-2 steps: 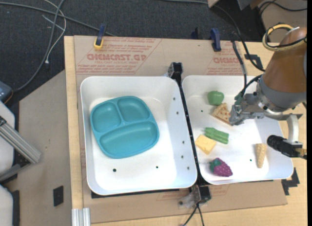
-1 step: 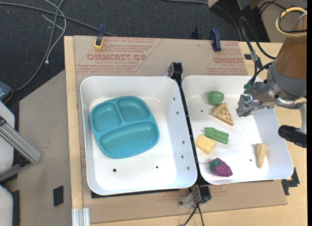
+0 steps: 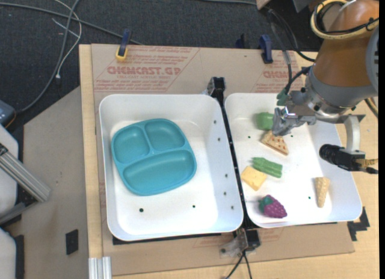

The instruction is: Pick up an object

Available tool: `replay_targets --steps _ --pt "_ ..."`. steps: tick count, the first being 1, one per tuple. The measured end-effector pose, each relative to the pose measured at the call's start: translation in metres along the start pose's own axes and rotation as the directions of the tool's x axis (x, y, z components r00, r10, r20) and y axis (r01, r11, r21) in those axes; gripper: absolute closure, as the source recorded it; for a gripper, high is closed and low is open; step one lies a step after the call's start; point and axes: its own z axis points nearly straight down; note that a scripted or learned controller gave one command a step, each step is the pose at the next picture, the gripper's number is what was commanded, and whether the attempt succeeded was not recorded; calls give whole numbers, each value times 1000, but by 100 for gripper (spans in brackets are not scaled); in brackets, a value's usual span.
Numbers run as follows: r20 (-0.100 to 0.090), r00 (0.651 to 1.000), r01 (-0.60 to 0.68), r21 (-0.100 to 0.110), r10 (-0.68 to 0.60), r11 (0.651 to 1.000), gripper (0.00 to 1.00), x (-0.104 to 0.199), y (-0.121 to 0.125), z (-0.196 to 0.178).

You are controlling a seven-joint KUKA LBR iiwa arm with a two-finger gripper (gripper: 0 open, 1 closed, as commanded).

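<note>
Toy waffle wedge, tan and triangular, lies flat in the upper middle of the right bin, its long axis slanting from upper left to lower right and its broad crust edge facing the lower right. The gripper hangs right above the wedge's upper corner, its tip at or just over the toy; whether the fingers are spread or pressed together cannot be told from this slant. The grey arm reaches in from the right, its orange band high above the wrist, the wrist pointing down and a little to the left.

Just left of the gripper sits a rounded green toy. Below the wedge lies a green pea pod, running left to right, with a yellow cheese block touching its lower left. Nearer the front edge are purple grapes and, well to the right, an ice-cream cone pointing down. The left bin holds a teal divided plate.
</note>
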Motion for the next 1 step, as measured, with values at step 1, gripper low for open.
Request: replay_targets --steps 1 --pt "-1 1000 1 4 -1 1000 100 46 12 14"
